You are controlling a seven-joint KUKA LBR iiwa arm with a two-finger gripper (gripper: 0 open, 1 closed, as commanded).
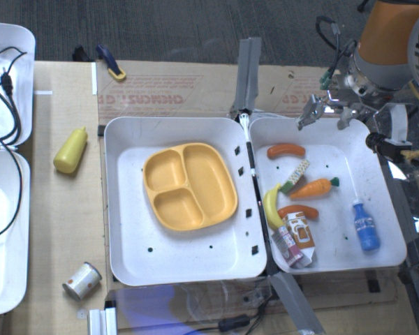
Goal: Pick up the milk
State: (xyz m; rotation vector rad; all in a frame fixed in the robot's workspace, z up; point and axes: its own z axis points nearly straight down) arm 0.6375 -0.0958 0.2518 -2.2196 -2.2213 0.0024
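1. Lying flat near the front left corner of the right bin [335, 260], the milk [298, 234] is a small carton with orange and white print, its long side running toward the front edge.
2. Its neighbours are very close: the banana [271, 208] is just beside its upper left end, and a sausage [298, 212] touches or almost touches its top. A second small packet seems to lie along its left side.
3. The gripper [330, 110] hangs above the far rim of the right bin, well apart from the milk. Its two fingers stand spread and there is nothing between them.
4. I judge the carton as light and fairly stiff, but thin cardboard may dent under a hard squeeze, and its printed skin is probably a little slippery.
5. The best hold, I think, is across the short width at the middle of the carton, with the fingers coming down on its two long sides, away from the banana end.
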